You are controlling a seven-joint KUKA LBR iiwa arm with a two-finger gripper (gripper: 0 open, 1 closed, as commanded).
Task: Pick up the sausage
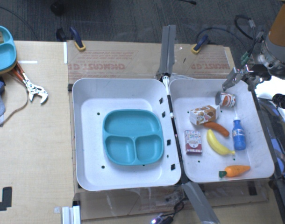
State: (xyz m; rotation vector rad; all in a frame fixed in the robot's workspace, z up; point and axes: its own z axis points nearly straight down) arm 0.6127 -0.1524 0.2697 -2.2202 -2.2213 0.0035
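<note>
Two white bins sit side by side on the bench. The left bin (pixel 86 125) holds a blue plate (pixel 133 136) with three parts. It lies flat in the middle of that bin.

The right bin (pixel 259 167) holds the small things. The sausage (pixel 216 128) is orange-brown and lies near the middle of this bin, tilted, with one end toward 10 o'clock and the other toward 4 o'clock. Its upper end touches a small box (pixel 203 114) with a picture on it, which sits at 11 o'clock from the sausage. A banana (pixel 219 143) lies just below it, at 6 o'clock. A blue bottle (pixel 238 134) stands just beside it, at 3 o'clock. A red and white carton (pixel 193 141) lies at 8 o'clock from the sausage. A carrot (pixel 235 171) lies near the bottom edge of the bin, at 5 o'clock. A can (pixel 226 99) lies on its side at 12 o'clock from the sausage.

The gripper (pixel 243 78) hangs over the top right part of the right bin, at 1 o'clock from the sausage and well apart from it. It is just above the can. Nothing is between its fingers, which look spread apart.

On the bench at the far left lie a wrench (pixel 36 91) and another blue tray (pixel 3 50).
</note>
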